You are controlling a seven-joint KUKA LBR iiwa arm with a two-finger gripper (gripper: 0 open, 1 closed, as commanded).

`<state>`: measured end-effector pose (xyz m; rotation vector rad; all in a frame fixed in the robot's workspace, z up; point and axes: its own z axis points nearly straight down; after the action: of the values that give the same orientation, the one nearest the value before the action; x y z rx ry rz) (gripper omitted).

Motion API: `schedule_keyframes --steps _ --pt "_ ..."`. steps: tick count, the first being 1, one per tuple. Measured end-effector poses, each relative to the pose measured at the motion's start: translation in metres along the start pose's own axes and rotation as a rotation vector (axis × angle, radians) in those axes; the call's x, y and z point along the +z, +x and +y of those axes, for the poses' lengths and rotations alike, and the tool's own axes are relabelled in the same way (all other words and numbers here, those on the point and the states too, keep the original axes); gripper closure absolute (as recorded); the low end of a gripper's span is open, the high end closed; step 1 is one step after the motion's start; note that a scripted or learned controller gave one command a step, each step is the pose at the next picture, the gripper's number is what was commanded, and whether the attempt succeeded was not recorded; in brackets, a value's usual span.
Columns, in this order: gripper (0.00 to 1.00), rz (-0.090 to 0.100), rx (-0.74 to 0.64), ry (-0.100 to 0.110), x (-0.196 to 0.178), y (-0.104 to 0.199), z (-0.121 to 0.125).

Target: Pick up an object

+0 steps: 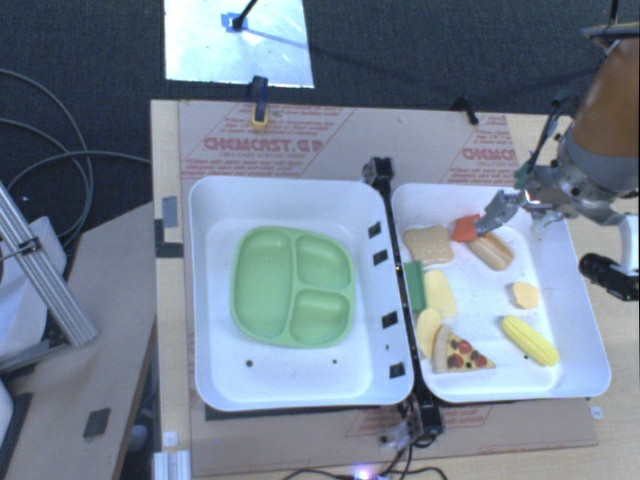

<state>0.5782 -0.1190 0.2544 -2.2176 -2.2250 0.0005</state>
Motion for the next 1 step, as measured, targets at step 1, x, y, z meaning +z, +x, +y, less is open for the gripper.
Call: schedule_keyframes --steps 1 --pt "0.0 0.006 0.001 0.017 0.1277 0.0328 -0.0638"
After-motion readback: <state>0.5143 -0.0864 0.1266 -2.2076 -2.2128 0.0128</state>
